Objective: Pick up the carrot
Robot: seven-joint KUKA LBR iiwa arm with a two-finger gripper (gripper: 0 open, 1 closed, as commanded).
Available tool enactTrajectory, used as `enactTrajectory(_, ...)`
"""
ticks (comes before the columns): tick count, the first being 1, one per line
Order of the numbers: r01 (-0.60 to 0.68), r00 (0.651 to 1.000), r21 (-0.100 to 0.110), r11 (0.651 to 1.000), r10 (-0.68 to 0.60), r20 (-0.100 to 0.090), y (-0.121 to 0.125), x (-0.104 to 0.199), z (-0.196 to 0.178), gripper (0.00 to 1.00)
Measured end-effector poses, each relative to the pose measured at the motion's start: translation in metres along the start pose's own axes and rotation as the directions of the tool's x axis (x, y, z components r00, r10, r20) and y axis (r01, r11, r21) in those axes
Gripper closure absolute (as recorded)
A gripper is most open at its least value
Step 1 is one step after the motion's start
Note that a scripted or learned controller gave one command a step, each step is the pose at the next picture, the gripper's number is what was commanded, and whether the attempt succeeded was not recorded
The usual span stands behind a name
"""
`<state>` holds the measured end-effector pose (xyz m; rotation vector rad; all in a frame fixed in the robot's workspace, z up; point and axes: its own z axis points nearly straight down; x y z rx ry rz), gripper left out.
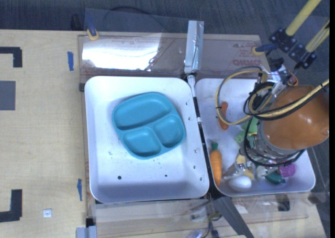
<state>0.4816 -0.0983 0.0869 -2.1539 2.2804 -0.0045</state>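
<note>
Camera view looks down on two white bins set side by side on the counter (36, 127), which keeps the sorting work inside fixed walls. The left bin (99, 137) carries a blue tray (149, 124) with three compartments, lying near its middle and slightly turned; it sits well apart from the job in hand.

Across the shared wall, the right bin (207, 95) holds the clutter. The carrot (215, 163) lies just beside that bin's left wall, toward the front edge, its green top pointing to the back and its orange body running frontward. That spot hard against the wall leaves little room on one side, so I judge a grasp would have to come along its length or from the open right side.

Right of the carrot a white egg-like thing (241, 182) rests near the front edge, and a small orange piece (224, 110) lies further back. Green and purple bits sit under the arm, too hidden to name.

The arm (293, 122) hangs over the right half of this bin, its orange band and looped cables covering the wrist. The gripper (245, 169) appears low beside the egg-like thing, near the carrot but not on it; whether the fingers are open or closed I cannot tell. The carrot is not yet lifted.
</note>
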Motion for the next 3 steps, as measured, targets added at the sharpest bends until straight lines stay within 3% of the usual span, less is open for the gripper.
enactTrajectory(1, -0.003, 1.000, 0.013, 1.000, 0.003, 0.005, -0.004, -0.003, -0.012, 1.00)
enactTrajectory(2, 0.075, 0.997, 0.001, 0.997, -0.075, 0.003, -0.007, -0.080, -0.099, 1.00)
enactTrajectory(3, -0.056, 0.998, -0.003, 0.998, 0.056, 0.004, -0.024, -0.068, -0.097, 1.00)
